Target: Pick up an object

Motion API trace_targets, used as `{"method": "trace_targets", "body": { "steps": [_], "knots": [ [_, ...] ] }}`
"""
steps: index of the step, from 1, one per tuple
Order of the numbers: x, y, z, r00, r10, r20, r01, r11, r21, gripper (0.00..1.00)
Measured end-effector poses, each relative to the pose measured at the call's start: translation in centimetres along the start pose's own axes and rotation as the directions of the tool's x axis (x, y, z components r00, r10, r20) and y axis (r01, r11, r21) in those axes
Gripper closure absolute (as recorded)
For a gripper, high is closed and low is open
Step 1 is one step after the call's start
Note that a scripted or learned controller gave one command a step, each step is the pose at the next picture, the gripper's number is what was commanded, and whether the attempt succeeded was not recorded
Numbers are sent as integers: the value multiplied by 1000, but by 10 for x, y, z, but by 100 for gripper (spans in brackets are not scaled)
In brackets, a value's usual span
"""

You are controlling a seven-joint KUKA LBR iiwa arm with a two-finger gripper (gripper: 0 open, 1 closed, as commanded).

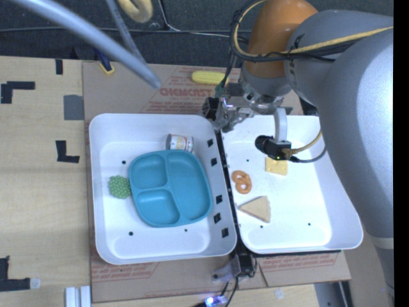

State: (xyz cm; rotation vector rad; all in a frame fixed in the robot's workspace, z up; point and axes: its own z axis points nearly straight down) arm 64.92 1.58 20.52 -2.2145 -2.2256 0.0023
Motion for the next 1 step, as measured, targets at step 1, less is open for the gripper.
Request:
{"method": "trace_targets", "body": {
  "steps": [1],
  "knots": [
    [64, 2, -8, 1000, -3, -1, 3, 1000, -2, 100]
  ]
}}
